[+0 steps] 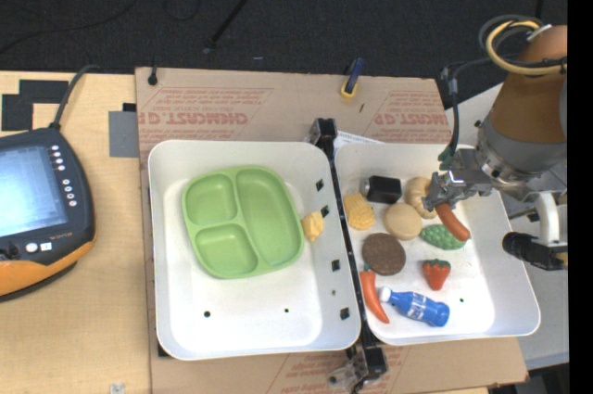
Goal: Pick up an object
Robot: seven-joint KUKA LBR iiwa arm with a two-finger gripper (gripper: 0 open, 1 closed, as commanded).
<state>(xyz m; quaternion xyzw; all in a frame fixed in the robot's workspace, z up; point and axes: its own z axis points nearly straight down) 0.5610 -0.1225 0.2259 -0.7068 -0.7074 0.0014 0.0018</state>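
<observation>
My gripper [448,186] is positioned low over the right bin [519,309], at the upper end of the hot dog [453,222] and just beside the tan bun [404,221]. Jaw state: cannot be determined from this view (the finger area is too small and cluttered).

Right bin contents: black block [382,189], yellow corn piece [359,213], brown patty [383,253], green vegetable [443,236], strawberry [436,273], carrot [373,295], blue bottle [419,307] lying on its side.

Left bin [176,309] contents: green divided plate [243,221], with a small yellow piece [314,224] touching its right edge.
</observation>
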